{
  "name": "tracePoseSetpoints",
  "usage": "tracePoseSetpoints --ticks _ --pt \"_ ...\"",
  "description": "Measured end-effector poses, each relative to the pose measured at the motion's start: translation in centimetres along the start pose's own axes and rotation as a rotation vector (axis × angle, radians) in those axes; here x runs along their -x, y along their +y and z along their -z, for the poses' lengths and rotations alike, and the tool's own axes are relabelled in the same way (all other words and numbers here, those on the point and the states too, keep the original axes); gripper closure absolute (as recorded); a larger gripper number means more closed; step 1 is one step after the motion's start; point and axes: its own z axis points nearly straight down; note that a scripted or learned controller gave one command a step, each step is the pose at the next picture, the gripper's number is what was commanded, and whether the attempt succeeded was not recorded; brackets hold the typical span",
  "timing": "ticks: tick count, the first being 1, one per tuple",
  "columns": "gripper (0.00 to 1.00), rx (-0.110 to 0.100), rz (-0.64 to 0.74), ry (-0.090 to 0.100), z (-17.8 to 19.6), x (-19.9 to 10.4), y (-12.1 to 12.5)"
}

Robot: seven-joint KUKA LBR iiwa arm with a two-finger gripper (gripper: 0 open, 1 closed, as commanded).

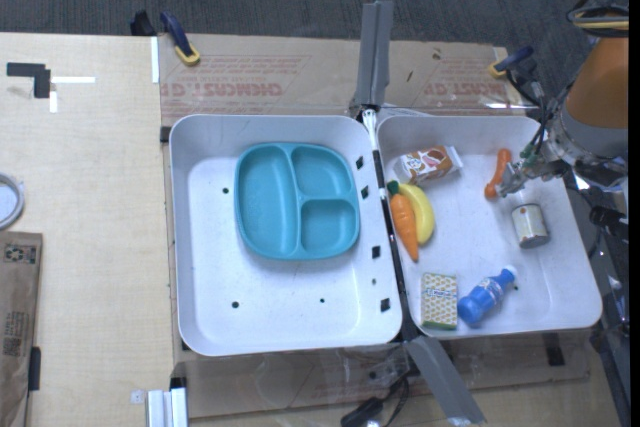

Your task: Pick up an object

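Both white bins look like smooth, faintly glossy plastic. In the left one the teal divided plate is smooth matt plastic. In the right bin, the small can at about 3 o'clock shows a dull silvery metal sheen; the blue bottle at 5 o'clock is shiny plastic; the carrot and banana look like smooth moulded plastic. The bench is pale matt wood; brown cardboard lies at 12 o'clock.
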Motion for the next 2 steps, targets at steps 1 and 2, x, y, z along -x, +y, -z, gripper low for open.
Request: tracePoseSetpoints --ticks 1,2 --pt "0.0 0.0 -0.001 0.0 0.0 0.0 0.0" --pt "0.0 -0.001 -0.026 0.001 -2.2 -2.1 2.0"
